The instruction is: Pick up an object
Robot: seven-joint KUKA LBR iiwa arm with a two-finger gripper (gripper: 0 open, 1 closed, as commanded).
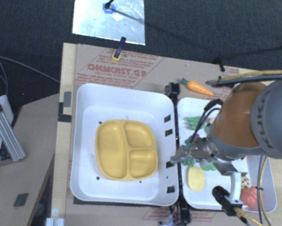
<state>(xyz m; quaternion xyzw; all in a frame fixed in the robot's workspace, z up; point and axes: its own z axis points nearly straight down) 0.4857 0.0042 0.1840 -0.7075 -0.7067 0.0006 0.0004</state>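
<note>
I see the table [86,59] carrying two shallow white bins side by side, with the arm [253,117] reaching in from the right edge and covering much of the right bin [271,191]. The left bin [89,104] holds a yellow divided plate [125,149], which lies flat near the bin's middle with its three compartments facing up. In the right bin, a pale yellow oval object [196,179] lies near the bin's front-left corner, just below the end effector [189,152], which sits low over the divider between the bins; I cannot tell how the end effector is set from here. Green leafy pieces [194,122] show beside the wrist toward the bin's rear-left part, and a reddish object [250,197] peeks out near the front-right corner, partly behind a cable. An orange carrot [199,87] rests on the table just beyond the right bin's rear edge.
</note>
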